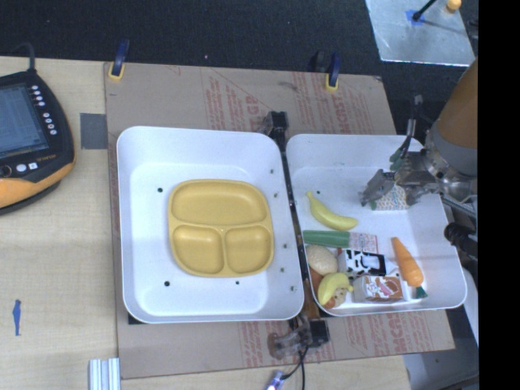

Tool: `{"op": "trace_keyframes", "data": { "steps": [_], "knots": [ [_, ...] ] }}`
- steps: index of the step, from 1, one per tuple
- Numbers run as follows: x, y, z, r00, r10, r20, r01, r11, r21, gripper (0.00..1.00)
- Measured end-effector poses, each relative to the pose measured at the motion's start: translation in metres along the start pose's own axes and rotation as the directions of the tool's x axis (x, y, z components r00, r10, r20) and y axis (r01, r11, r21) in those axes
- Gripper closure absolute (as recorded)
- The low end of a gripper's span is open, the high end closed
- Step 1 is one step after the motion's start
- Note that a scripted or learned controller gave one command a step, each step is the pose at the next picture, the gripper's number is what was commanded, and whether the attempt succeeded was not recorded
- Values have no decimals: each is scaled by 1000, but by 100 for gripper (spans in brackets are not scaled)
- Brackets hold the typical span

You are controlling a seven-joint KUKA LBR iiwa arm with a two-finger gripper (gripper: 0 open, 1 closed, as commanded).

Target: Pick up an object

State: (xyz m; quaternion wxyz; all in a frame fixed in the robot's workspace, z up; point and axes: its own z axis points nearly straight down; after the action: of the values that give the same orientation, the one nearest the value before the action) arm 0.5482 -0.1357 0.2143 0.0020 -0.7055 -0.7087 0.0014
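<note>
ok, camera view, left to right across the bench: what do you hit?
Orange-and-black handheld control pendant → yellow three-compartment plastic tray in the left white bin → yellow toy banana → orange toy carrot in the right white bin.

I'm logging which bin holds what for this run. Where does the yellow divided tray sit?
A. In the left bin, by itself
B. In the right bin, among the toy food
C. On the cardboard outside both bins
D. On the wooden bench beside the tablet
A: the yellow divided tray lies flat in the left bin, while the banana and carrot lie in the right bin.
</note>
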Motion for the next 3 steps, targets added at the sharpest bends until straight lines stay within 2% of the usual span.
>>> {"op": "trace_keyframes", "data": {
  "steps": [1, 2, 3],
  "knots": [
    [-60, -58, 58, 1000, 0, 2, 0, 1000, -1, 0],
    [-52, -64, 110, 1000, 0, 1, 0, 1000, -6, 0],
    [-53, -63, 100, 1000, -7, 3, 7, 1000, -5, 100]
  ]
}}
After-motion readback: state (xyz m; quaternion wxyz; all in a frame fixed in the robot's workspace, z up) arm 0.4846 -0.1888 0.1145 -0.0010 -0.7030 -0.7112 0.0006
